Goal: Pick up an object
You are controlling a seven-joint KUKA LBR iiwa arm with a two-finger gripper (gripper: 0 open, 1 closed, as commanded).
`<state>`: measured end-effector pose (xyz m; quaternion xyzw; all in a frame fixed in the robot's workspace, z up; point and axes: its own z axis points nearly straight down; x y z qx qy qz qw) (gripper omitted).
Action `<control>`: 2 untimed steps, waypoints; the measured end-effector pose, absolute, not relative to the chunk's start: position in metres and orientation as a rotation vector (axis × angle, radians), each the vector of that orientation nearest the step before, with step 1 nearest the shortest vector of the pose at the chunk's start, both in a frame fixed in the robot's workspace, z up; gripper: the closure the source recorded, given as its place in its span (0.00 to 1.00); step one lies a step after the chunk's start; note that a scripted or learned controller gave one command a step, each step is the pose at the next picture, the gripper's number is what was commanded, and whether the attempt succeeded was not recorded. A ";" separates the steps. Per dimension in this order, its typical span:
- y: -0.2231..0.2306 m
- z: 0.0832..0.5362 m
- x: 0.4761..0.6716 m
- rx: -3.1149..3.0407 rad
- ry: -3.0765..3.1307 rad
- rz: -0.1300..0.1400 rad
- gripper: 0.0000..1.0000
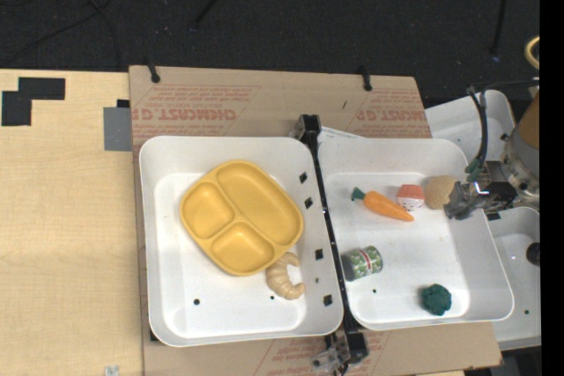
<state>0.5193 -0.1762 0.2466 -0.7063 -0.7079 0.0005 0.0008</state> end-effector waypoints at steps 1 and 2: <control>-0.123 0.250 0.535 -2.212 -2.225 0.001 1.00; -0.072 0.253 0.552 -2.213 -2.225 0.001 1.00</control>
